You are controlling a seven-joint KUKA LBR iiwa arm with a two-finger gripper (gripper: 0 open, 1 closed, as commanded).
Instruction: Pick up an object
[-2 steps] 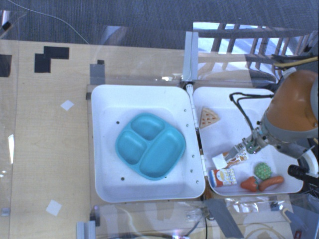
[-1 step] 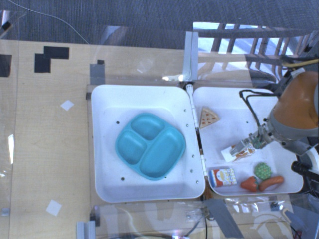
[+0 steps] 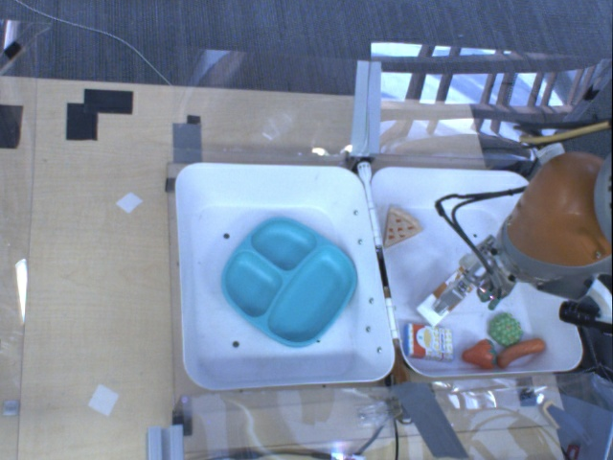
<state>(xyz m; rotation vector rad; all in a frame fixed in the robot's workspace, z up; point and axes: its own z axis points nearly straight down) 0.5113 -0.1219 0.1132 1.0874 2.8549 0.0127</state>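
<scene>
In the right bin (image 3: 421, 195) lie a toy pizza slice (image 3: 400, 226) near the top left, a small white carton with a red and blue label (image 3: 428, 341) at the bottom left, a green round toy (image 3: 505, 329), a red toy (image 3: 478, 356) and a sausage-shaped toy (image 3: 523, 350) along the bottom edge. My gripper (image 3: 439, 305) hangs over the middle of this bin, just above the carton, pointing down and left. Nothing shows between its tips.
The left bin (image 3: 206, 199) holds a blue divided plate (image 3: 290, 280) in its middle. A metal divider post (image 3: 367, 113) stands between the bins at the back. Black cables (image 3: 469, 204) loop from the arm over the right bin.
</scene>
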